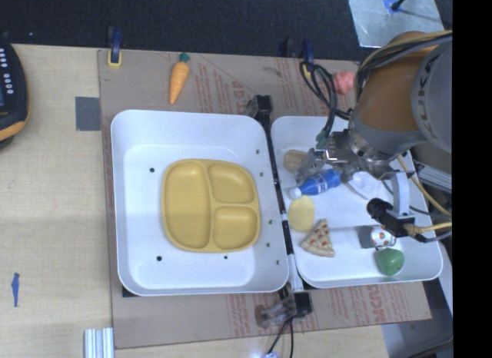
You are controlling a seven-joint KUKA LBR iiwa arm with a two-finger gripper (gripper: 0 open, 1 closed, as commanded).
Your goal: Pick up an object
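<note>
A blue bottle [320, 183] lies on its side near the left edge of the right bin [347, 275], its white cap end pointing toward the divider between the two bins, and my gripper [329, 161] is right over its upper end — so close that I cannot tell whether I am touching it or gripping it. Whether my gripper is open or closed I cannot tell from this angle. Just below the bottle sits a pale yellow lemon [301, 213], and below that a pizza slice [318, 239] rests near the bin's front left corner. A tan, rounded piece [294, 160] lies just left of my gripper, toward the bin's back. Further right in the same bin there is a green ball [390, 261] by the front edge, with a small toy figure [379, 236] just above it. The left bin [138, 264] holds a yellow divided plate [210, 205] with three compartments, sitting in its middle. Outside the bins, on the brown mat that covers the bench [46, 218], a toy carrot [178, 78] lies beyond the left bin's back edge — well apart from everything else.
</note>
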